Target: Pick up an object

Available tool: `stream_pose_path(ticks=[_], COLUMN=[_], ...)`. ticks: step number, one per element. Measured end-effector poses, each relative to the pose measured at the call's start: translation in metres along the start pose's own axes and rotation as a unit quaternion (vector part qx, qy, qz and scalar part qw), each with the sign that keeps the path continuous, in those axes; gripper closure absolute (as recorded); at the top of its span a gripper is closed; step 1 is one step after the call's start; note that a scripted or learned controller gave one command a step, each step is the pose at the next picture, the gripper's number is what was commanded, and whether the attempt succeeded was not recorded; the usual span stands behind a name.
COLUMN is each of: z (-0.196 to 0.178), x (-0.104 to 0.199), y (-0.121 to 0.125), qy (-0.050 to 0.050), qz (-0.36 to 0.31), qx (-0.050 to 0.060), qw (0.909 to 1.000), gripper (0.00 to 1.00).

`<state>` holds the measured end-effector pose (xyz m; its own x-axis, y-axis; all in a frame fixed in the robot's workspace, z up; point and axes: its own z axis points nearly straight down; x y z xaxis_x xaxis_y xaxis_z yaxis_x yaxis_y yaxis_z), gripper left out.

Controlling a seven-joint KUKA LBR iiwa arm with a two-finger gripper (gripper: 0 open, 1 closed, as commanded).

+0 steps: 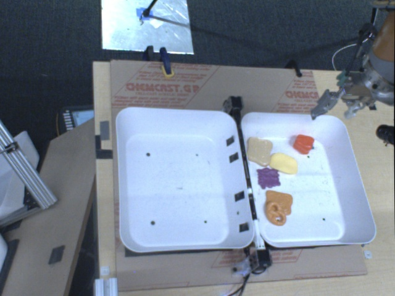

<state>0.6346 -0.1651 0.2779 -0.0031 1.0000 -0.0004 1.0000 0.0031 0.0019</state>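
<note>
With the pincer (338, 103) spread open and empty above the right bin's (352, 184) far edge, I'd drop it squarely over the orange-red block (303, 143) near that bin's far corner, clear of the yellow piece (284, 163).

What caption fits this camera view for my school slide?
Robot gripper open above the right bin's far edge, with five toys inside: orange, yellow, beige, purple, brown.

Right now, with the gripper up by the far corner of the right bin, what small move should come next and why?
Probably swing the gripper inward and down toward the red-orange object. It hangs over the right bin's far rim, holding nothing, and that object lies nearest.
</note>
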Motion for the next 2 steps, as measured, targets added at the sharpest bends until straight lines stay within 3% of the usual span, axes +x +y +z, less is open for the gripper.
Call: stream_pose_path(ticks=[1,2], z=[0.133,0.197], x=[-0.010,-0.015], y=[0.023,0.033], qy=[0.000,0.000], qz=[0.000,-0.001], qx=[0.003,0.002], qw=[1.0000,1.0000], gripper=[0.00,0.00])
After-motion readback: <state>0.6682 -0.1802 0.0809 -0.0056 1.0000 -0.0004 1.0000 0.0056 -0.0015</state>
